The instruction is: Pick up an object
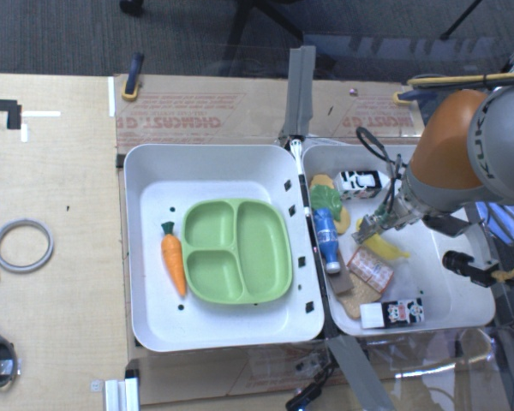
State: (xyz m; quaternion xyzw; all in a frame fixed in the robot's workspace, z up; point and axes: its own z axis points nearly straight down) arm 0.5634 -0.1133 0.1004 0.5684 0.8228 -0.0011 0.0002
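Grey carpet (60, 24), office chair base (240, 2), pale wood bench (51, 315).

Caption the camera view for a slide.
KUKA arm's gripper poised over cluttered right bin; left bin holds green divided plate and toy carrot.

Arm (463, 157) over right bin (463, 302)

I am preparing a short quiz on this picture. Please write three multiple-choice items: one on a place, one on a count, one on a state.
1. Where does the carrot lie?
A. in the tray
B. left of the tray, in the left bin
C. in the right bin

2. How many compartments has the green tray?
A. two
B. three
C. four

3. How does the blue bottle stand?
A. upright
B. lying on its side
C. hanging in the air

Answers: 1 B, it rests on the bin floor beside the tray. 2 B, ridges divide three hollows. 3 B, its length lies along the right bin's floor.
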